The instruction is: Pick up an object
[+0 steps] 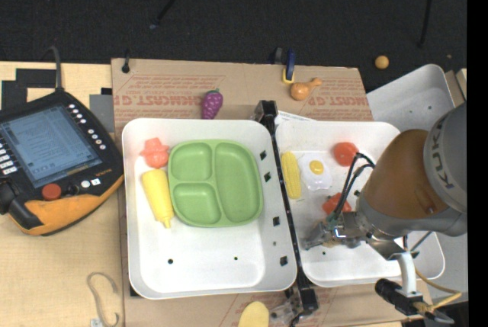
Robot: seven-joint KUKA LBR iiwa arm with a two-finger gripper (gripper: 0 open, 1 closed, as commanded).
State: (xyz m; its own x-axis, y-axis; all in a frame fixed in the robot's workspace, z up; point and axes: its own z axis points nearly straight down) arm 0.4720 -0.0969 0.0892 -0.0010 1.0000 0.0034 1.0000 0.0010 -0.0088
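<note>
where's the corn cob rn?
The corn cob lies in the right bin, along its left wall, just left of the fried egg in the camera view.

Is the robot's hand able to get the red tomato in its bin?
Probably yes. The tomato lies uncovered in the right bin, where the hand is already low, with only the egg nearby.

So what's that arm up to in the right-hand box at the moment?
End effector low in the right bin, nothing seen held. Small red piece lies just above it. Egg toy, corn and tomato lie further up.
</note>
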